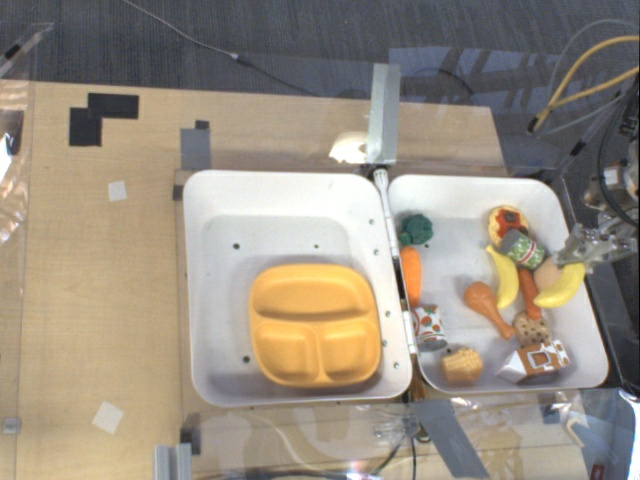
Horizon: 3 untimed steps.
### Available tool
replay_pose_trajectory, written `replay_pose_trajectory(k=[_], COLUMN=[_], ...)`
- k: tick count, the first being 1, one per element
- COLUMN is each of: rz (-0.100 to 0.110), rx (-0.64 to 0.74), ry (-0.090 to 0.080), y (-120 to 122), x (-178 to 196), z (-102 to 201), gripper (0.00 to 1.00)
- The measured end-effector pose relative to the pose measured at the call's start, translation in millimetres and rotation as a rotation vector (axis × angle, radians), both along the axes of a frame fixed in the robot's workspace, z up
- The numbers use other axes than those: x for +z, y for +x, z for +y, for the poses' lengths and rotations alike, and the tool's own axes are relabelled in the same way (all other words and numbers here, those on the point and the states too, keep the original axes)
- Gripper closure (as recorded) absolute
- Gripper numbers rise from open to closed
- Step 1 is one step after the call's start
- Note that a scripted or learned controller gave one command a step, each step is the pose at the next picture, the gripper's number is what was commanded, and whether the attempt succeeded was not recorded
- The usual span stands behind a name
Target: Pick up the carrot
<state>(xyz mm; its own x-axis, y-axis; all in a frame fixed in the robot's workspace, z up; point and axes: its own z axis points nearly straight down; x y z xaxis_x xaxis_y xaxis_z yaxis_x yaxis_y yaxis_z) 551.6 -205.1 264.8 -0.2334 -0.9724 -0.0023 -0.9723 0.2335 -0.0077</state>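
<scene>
Lying in the right bin (575, 353), the carrot (410, 275) hugs the left wall, just below the broccoli (416, 229). The gripper (598, 246) sits at the bin's right edge by a banana (561, 285); can't tell how open it is.

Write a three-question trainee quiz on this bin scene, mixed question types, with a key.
1. True or false: the carrot lies in the left bin.
2. What lies in the left bin? A) yellow tray B) bananas C) drumstick
3. Fill in: the claw is at the right bin's ____ edge, beside the bananas.

Key: 1 false, it lies in the right bin against the divider, below the broccoli; 2 A; 3 right.
</scene>
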Motion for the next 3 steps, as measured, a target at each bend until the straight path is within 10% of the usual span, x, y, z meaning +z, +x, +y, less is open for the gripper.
replay_pose_trajectory(k=[1,2,3], rz=[0.0,-0.001,0.002], rx=[0.467,0.807,0.925], ry=[0.0,-0.003,-0.005], y=[102.6,118.6,18.2], x=[-15.4,-18.9,-15.6], z=[2.2,20.7,46.9], gripper=[1.0,1.0,1.0])
